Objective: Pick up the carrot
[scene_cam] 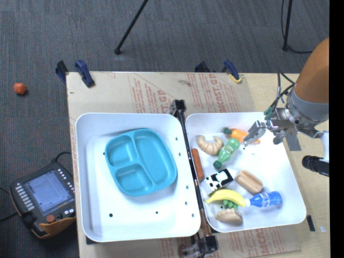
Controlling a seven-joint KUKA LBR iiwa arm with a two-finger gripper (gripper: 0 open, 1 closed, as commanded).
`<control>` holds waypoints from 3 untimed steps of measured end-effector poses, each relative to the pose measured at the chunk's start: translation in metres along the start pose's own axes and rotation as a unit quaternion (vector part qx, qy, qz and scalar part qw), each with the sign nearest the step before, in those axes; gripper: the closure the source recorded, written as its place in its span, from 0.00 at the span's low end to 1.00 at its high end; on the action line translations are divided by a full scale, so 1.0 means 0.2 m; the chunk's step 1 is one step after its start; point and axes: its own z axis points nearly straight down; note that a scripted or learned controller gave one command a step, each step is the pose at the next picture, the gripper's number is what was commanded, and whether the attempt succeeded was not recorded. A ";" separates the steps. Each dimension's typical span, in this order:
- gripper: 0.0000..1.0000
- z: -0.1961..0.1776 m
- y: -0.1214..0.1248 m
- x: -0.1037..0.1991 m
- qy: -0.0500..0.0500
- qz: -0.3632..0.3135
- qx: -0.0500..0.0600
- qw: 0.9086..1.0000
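- At the upper right of the right-hand bin, the gripper hangs low over the carrot, its light grey fingers pointing toward frame left; whether they are spread or closed, and whether they grip anything, I cannot tell.
- The carrot lies orange in the upper part of that bin, with its right end hidden under the fingers and its left end just beside the cap of a green bottle.
- Left of the green bottle sits a tan croissant; below them lie a black-and-white carton, a hot dog, a banana, a blue bottle and a bread roll.
- A reddish sausage lies along the bin's left wall.
- Behind the gripper, the arm enters from the right of the frame, grey at the wrist with orange above.
- The left-hand bin holds a blue divided tray.
- Both bins rest on a cardboard-covered bench with blue clamps at its top edge.
- Lower left on the carpet lies a teach pendant; a small orange ball sits at far left.
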 end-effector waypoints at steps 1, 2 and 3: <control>0.00 0.32 0.35 -0.15 0.000 0.008 0.001 1.000; 0.00 0.63 0.38 -0.22 -0.001 -0.006 -0.008 1.000; 0.00 0.68 0.39 -0.32 -0.002 -0.073 -0.012 0.997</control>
